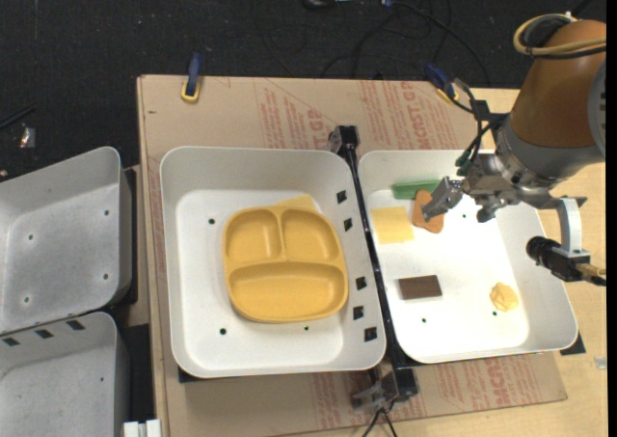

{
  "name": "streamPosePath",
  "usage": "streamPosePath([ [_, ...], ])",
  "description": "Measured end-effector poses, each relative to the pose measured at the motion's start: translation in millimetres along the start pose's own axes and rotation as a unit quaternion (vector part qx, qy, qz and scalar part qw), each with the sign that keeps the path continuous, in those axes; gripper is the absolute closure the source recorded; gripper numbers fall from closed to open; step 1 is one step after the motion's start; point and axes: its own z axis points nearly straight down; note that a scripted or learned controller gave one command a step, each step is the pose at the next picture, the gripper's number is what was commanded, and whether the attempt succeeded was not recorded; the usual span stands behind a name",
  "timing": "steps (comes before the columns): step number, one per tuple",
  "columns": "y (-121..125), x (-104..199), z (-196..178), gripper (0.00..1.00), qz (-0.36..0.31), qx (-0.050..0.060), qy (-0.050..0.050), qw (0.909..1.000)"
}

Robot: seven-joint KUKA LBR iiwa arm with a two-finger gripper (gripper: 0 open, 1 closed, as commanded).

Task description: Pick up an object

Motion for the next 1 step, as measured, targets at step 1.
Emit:
streamPosePath([
  [1,-7.7,7.7,52.4,0.0,0.0,0.0,0.001,1.0],
])
